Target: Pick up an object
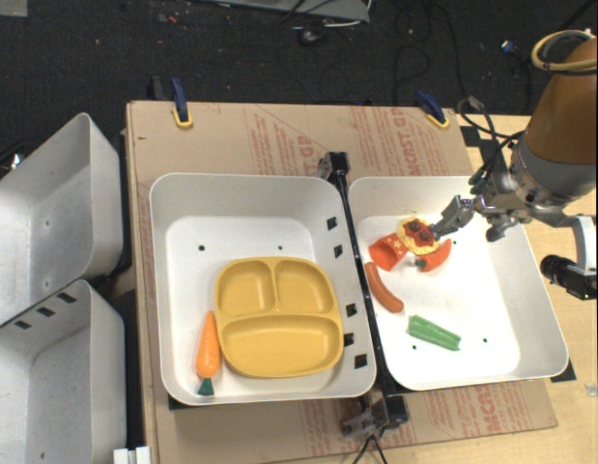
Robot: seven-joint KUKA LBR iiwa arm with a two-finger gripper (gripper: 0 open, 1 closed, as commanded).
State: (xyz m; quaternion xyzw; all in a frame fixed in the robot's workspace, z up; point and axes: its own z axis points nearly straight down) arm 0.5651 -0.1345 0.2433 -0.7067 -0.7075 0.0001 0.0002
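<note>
Red-and-yellow toy cluster point(412, 244) lies in the right bin point(530, 356), within arm reach. Gripper point(451, 218) hovers at its edge for approach; whether it is open or closed cannot be determined.

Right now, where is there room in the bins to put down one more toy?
In the right bin, bare floor lies beyond the green piece toward the far right wall. The left bin has a bare strip above the yellow plate. It's crowded around the gripper, the orange-red toys and the sausage. The carrot hugs the plate.

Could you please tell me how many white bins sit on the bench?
2: the left bin holds a yellow tray and carrot; the right bin adjoins it.
</note>
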